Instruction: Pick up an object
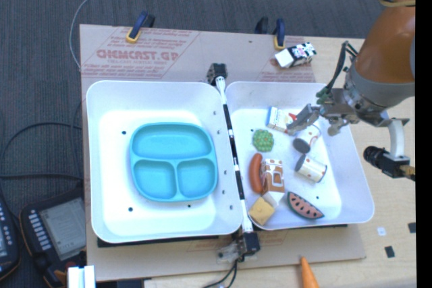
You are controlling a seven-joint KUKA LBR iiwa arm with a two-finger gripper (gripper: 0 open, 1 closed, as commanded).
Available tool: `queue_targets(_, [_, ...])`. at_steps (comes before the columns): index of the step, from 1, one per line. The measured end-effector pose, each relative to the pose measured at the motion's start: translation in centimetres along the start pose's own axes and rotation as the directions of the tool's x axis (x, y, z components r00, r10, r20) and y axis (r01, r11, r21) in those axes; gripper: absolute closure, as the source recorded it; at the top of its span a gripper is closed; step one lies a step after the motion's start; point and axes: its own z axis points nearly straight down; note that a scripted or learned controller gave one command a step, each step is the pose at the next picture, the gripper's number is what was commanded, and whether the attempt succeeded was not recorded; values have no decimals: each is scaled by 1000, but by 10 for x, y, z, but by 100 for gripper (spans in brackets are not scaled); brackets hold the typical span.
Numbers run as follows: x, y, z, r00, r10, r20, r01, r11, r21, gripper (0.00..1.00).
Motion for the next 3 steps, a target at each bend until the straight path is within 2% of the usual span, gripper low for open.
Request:
queue_targets(1, [-1,98,149,1000,-1,6,2,1000,-18,0])
queue_targets(2, [-2,98,139,1000,-1,7,1,1000,-17,100])
queue_targets(3, [-2,98,139,1000,-1,7,1,1000,-16,0])
